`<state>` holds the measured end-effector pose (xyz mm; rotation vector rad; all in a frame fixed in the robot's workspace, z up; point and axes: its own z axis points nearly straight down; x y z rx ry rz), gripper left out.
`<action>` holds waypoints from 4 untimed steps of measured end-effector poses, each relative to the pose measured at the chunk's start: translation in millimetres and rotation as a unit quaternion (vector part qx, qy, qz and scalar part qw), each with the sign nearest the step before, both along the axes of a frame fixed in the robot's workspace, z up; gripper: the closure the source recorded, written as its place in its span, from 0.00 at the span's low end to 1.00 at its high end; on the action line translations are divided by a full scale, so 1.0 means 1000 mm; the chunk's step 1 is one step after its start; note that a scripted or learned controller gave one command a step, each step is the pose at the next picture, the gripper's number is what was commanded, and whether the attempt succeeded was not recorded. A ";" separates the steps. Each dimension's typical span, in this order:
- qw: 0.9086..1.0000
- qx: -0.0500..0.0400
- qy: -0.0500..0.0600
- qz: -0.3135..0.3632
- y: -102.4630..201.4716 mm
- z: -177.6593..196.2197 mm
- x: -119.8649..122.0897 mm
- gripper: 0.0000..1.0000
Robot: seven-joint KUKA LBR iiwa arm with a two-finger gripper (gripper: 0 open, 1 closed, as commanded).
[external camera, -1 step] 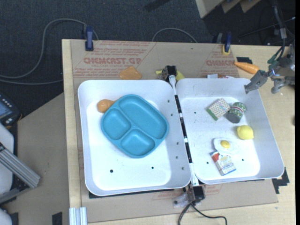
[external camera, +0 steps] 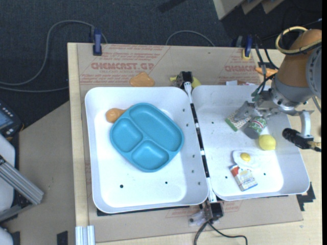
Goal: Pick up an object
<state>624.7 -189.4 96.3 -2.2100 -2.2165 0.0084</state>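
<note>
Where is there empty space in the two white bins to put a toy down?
The left bin has bare floor below the blue tray, along the front wall. The right bin is bare along its left side, beside the divider. Its right half is crowded: gripper, lemon, toy egg, small packet.

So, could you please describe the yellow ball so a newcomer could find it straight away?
Look at the right-hand white bin, the one the arm reaches into. Near its right wall, just below the end effector, sits the small yellow ball. Its neighbours are a grey can and a toy fried egg; it alone is plain, round and wholly yellow.
</note>
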 end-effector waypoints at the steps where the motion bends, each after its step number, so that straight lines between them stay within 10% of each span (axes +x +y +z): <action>1: 1.000 -0.001 -0.004 -0.002 0.011 -0.012 -0.047 0.00; 2: 1.000 -0.002 -0.008 -0.001 0.010 0.000 -0.044 1.00; 3: 1.000 -0.002 -0.007 0.001 0.075 -0.010 -0.057 1.00; 4: 1.000 -0.001 -0.011 0.002 0.136 0.095 -0.083 1.00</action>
